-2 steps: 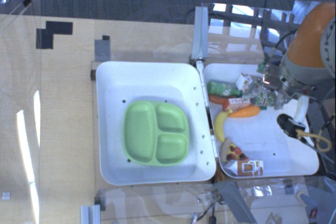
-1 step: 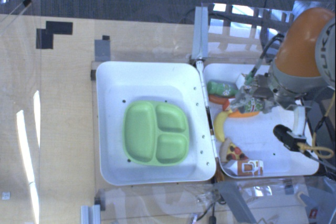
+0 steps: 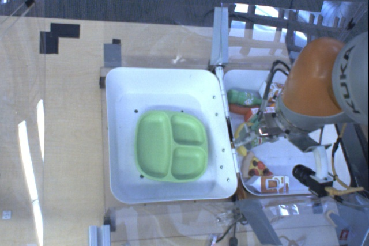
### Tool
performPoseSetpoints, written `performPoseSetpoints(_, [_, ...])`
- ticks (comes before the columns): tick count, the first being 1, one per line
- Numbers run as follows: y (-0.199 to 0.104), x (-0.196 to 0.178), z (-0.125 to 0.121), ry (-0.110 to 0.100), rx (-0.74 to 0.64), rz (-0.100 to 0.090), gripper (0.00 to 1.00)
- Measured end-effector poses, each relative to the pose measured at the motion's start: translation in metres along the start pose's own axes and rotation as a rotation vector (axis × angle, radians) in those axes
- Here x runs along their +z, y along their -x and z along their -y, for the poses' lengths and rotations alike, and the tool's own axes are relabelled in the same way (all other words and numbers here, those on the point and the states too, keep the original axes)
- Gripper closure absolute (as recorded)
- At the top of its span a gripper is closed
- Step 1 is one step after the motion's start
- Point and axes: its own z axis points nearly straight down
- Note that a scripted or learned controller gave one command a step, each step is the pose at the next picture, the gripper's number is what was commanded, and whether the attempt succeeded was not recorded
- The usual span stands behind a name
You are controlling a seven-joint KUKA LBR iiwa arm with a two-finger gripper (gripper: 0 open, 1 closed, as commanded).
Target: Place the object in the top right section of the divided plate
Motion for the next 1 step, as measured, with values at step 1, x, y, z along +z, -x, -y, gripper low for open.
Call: performPoseSetpoints(1, [-0.0591,-0.0132,-0.0079,0.001,-0.105,0.000,1.00])
